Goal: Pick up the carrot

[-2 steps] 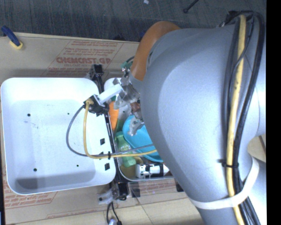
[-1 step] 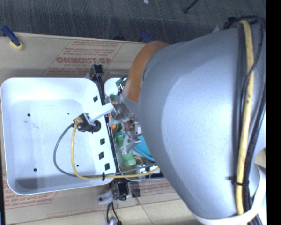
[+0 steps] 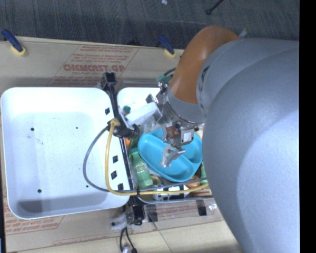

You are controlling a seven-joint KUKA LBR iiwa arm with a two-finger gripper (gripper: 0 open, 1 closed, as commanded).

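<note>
My gripper [image 3: 173, 151] hangs low over the right bin [image 3: 134, 96], directly above a blue bowl [image 3: 155, 151] that lies tilted among other items. A small orange patch [image 3: 127, 140] shows at the bin's left wall beside the bowl; it may be the carrot, though most of it is hidden. Another orange sliver [image 3: 199, 184] peeks out under the bowl's lower right. The grey arm with its orange band [image 3: 200, 62] covers most of the right bin. Nothing is visibly held by the gripper.
A green object [image 3: 142, 174] lies below the bowl at the bin's front left. The left bin [image 3: 21, 141] sits beside it. A black and yellow cable loop [image 3: 89, 162] drapes over the wall between the bins. Blue clamps [image 3: 13, 41] hold the cardboard's back edge.
</note>
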